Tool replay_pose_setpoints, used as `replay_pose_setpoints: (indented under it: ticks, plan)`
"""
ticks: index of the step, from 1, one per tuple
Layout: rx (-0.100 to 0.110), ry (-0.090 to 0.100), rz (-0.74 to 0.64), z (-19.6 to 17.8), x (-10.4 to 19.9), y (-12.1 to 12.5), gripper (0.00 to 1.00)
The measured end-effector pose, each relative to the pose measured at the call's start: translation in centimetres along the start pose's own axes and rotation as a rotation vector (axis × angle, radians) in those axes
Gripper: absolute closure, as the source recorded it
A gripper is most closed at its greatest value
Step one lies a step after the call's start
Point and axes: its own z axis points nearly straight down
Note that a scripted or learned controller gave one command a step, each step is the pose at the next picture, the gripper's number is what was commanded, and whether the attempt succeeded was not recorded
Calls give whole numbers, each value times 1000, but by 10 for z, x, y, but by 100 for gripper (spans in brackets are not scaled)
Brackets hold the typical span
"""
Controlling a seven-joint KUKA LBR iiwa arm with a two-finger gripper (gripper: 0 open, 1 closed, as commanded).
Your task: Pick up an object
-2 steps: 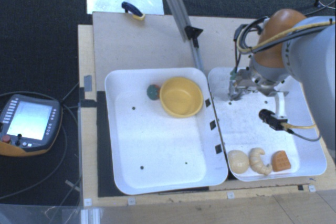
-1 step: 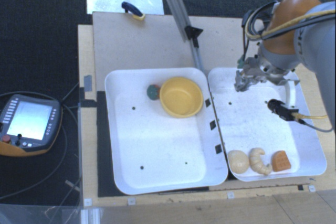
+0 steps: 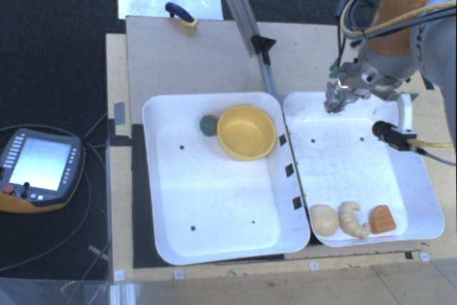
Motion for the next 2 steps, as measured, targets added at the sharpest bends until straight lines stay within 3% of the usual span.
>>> replay_pose_setpoints:
  ticks: [1,2]
  plan:
    - [-1,0,0,-53,0,1,100]
    - [2,1,-3,-57,49,-23,100]
